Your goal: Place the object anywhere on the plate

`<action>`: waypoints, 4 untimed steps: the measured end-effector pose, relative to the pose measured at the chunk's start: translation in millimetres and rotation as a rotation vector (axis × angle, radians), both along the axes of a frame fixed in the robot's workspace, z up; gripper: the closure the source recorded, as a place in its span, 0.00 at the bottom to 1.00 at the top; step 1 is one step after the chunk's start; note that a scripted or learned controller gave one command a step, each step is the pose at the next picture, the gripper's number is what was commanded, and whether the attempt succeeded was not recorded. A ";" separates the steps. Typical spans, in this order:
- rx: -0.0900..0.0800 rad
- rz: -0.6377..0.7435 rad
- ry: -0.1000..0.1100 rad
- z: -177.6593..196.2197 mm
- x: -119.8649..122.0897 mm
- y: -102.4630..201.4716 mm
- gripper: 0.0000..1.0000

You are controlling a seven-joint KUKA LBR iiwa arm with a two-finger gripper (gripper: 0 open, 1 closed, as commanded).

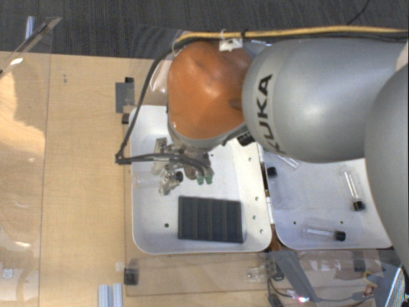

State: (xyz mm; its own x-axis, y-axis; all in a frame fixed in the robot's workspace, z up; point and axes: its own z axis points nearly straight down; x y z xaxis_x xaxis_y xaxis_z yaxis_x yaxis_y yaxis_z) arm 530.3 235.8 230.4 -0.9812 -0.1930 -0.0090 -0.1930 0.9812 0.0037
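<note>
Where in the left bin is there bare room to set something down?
In the left bin, bare floor runs along the left wall beside the dark plate, and in a strip between the plate and the right wall. The upper part is crowded: the gripper hangs there under the orange band.

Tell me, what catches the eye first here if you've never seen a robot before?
The big grey arm with its orange band reaches in from the right and covers much of the view. Below the band, its gripper hangs over the left white bin, just above a dark ridged plate. In the right bin lie small clear tubes with black caps.
</note>
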 end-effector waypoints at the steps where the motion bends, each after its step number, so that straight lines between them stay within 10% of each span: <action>1: -0.001 0.205 -0.001 -17.7 62.3 0.1 1.00; 2: 0.002 -0.166 -0.003 18.2 140.0 -0.4 1.00; 3: 0.005 -0.572 0.000 83.1 139.3 -0.1 1.00; 4: 0.001 -0.582 0.007 -47.7 68.5 -0.1 1.00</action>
State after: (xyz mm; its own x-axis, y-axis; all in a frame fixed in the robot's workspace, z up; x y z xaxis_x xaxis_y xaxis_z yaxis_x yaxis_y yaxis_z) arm 598.8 235.7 182.7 -0.9259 0.3777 -0.0025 0.3777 0.9259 0.0035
